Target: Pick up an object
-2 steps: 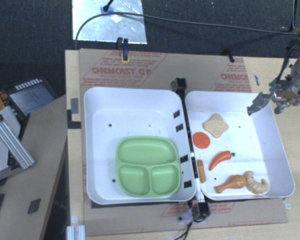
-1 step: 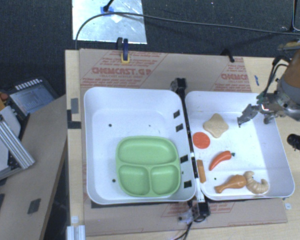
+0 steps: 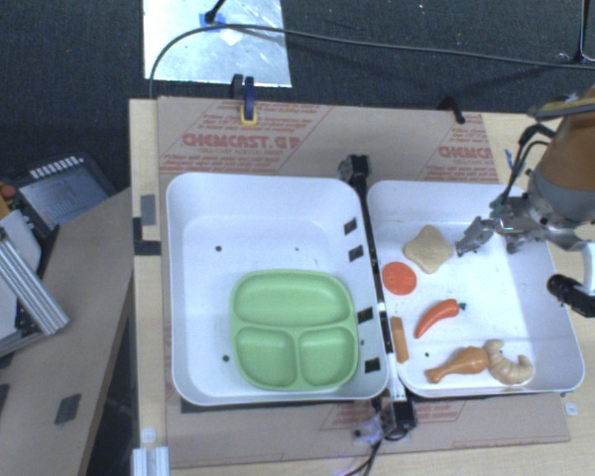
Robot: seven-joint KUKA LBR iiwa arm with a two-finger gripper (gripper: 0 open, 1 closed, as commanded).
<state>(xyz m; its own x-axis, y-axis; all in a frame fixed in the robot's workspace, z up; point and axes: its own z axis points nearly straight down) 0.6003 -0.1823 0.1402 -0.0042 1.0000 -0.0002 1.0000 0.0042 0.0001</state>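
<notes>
Bench [image 3: 307, 127] of pale board carries two shallow white bins set side by side, their inner walls touching along the middle. The grey arm with an orange band [image 3: 580, 152] reaches in from the right edge, over the far right corner of the right bin [image 3: 535, 310]. The left bin [image 3: 208, 226] holds a light green plastic plate with three compartments [image 3: 295, 327], lying flat in its near half, toward the middle divider.

The two-finger gripper [image 3: 476, 236] hangs low over the far part of the right bin, its dark fingers pointing left toward a tan, bread-like slice [image 3: 428, 249]. Whether those fingers are spread or closed cannot be told at this angle, and nothing shows between them. The slice lies just beside the fingertips, on the bin floor.

Near that slice, toward the divider, sits a flat red-orange round disc [image 3: 400, 279]. Closer to the camera lies a red chilli pepper with a dark stem [image 3: 436, 316], tilted. Along the near wall rest a brown toy drumstick [image 3: 458, 364] and, touching its thick end, a curled cream-coloured piece [image 3: 511, 365]. A thin orange stick [image 3: 399, 339] lies against the divider, beside the pepper.
</notes>
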